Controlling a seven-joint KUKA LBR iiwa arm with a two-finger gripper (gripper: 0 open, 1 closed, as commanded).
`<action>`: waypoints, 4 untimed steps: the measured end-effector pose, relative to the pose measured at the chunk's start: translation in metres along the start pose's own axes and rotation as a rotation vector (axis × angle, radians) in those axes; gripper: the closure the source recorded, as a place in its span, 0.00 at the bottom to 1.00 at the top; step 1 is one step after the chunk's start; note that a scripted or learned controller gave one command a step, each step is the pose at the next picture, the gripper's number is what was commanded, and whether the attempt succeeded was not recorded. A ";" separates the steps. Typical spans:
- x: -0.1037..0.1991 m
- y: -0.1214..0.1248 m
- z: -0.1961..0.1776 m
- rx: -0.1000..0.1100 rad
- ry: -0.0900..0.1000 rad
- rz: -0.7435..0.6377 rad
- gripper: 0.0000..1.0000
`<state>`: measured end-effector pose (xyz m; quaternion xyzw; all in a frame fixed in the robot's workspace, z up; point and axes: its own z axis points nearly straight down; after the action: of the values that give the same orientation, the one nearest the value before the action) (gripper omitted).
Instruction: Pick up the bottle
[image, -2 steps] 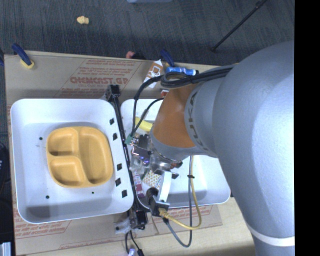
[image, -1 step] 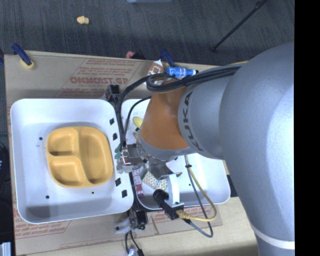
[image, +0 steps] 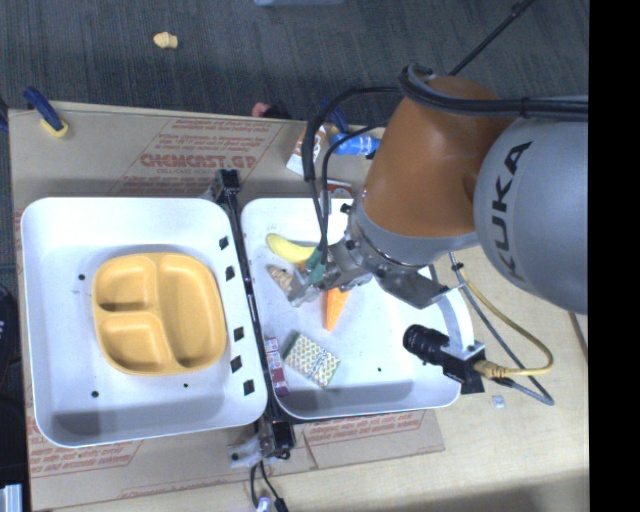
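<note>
Gripper (image: 322, 272) low in rt bin (image: 400, 395), by banana (image: 287, 247) & carrot (image: 334, 307); finger gap can't tell.

— What does the arm (image: 520, 215) look like?
— Grey, rounded casing with black "KUKA" lettering, and a broad orange band (image: 435, 160) above the wrist.
— Cables?
— Black ones loop over the orange part; a yellowish cable (image: 515, 335) trails lower down, near a black cylindrical fitting (image: 432, 348).

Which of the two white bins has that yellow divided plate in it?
The left bin: the yellow divided plate lies in its middle. The right bin holds small items instead, a banana, a carrot and a patterned box.
</note>
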<state>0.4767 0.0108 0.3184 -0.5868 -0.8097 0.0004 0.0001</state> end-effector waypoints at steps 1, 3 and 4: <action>0.004 0.000 0.109 0.005 0.002 -0.065 1.00; 0.030 0.009 0.102 0.004 0.002 -0.240 1.00; -0.025 -0.008 0.040 -0.001 -0.002 -0.506 1.00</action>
<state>0.4768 -0.0158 0.2786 -0.3655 -0.9308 0.0004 -0.0007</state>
